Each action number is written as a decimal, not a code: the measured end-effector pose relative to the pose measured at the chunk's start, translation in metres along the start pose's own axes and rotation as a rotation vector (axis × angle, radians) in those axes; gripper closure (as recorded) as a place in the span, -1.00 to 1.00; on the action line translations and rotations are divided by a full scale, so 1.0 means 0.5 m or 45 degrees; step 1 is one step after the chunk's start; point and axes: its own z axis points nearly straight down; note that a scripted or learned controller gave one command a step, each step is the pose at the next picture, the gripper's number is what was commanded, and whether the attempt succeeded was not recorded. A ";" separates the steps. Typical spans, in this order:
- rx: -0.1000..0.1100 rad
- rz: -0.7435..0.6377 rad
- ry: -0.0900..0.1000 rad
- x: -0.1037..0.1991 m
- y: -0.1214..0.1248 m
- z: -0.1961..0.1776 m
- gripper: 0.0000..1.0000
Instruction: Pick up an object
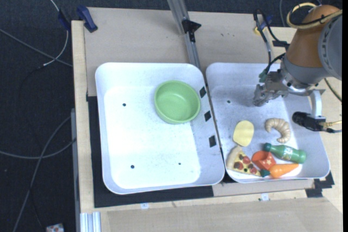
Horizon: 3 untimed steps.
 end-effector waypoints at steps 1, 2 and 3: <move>-0.022 -0.002 -0.009 0.010 0.002 -0.132 1.00; -0.023 0.000 -0.010 -0.006 0.001 -0.237 1.00; -0.021 -0.003 -0.009 -0.005 0.004 -0.296 1.00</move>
